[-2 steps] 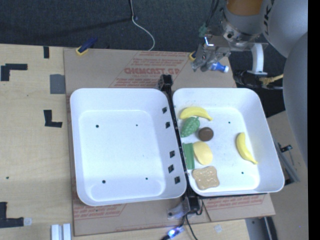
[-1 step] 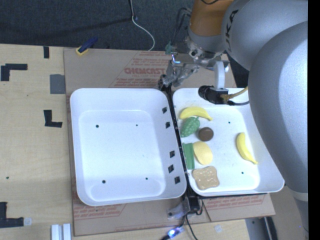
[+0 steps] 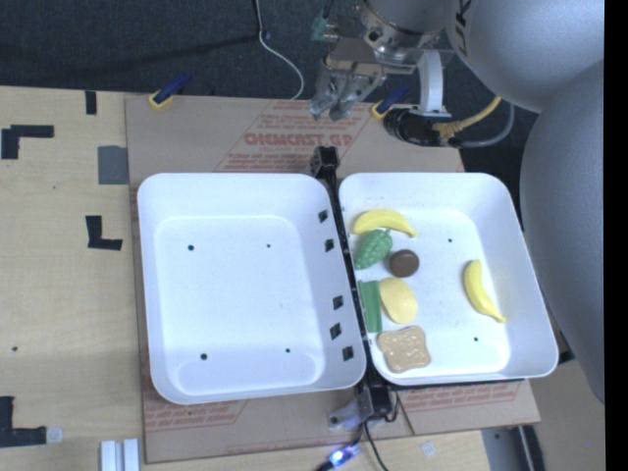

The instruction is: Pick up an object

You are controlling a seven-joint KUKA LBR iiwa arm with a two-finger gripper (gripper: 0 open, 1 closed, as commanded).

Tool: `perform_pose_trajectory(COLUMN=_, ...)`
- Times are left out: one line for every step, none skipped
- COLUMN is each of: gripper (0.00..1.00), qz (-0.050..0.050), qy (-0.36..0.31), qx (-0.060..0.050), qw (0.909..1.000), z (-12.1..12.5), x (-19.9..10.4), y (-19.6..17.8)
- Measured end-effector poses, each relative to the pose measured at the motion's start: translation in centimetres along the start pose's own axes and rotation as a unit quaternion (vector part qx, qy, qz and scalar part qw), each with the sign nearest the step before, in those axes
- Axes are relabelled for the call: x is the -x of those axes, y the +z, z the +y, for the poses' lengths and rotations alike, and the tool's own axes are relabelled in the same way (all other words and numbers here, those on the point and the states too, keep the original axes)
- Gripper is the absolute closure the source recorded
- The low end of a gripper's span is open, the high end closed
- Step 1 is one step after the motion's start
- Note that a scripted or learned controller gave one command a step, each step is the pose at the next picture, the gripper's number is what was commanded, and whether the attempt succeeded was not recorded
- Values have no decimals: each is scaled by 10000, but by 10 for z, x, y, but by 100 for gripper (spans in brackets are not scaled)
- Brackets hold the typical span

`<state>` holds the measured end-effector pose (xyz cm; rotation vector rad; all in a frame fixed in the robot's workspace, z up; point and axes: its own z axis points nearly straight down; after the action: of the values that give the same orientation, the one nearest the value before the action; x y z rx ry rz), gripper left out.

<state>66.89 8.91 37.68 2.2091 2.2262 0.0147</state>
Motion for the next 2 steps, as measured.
perform_pose_trajectory(gripper=100, qz=-14, qy=1, qx=-100, qw=9999, z=-5, x=-69, y=82)
perform_pose_trajectory(gripper=100, qz=-20, qy=-4, qx=-96, qw=10000, z=-51, x=-149, y=152)
